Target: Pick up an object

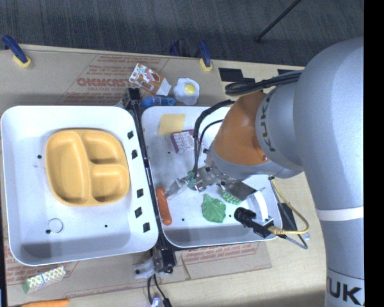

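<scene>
Reaching in from the right, the grey arm with its orange band [240, 136] hangs over the right bin [179, 234], its gripper [197, 178] low near the bin's middle; how its jaws stand cannot be told. A green object [213, 208] lies just near of it, an orange sausage-shaped piece [163, 206] by the left wall. The left bin [19, 171] holds a yellow divided tray [86, 166].

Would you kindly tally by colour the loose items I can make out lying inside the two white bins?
Yellow: 2, the divided tray in the left bin and the flat square piece in the right bin
Orange: 1, the carrot-like stick
Green: 1, the leafy piece
Purple-pink: 1, the small packet
Total: 5
</scene>
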{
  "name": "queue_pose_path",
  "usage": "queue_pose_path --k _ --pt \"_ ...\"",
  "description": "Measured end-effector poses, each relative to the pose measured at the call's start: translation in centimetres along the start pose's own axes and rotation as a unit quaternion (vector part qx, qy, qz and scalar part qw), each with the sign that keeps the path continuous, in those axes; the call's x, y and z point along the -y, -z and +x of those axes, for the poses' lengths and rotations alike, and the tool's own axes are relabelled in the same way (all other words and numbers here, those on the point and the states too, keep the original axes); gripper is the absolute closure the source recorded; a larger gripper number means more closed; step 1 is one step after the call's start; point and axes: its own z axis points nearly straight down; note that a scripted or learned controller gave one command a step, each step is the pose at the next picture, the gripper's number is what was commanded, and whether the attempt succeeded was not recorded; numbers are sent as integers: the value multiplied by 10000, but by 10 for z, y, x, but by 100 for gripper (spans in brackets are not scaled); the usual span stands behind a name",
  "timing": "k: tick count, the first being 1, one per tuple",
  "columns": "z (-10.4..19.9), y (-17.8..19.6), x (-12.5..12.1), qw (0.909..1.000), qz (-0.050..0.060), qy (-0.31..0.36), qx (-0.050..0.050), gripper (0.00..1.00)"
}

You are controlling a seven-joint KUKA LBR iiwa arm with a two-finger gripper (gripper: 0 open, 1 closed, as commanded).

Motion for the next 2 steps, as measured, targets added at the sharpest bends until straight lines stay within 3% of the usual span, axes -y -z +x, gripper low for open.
queue_pose_path --k 1,2 --pt "-18 -1 57 9836 12 1803 -19 0" --pt "13 -1 46 9291 7 3698 -21 0"
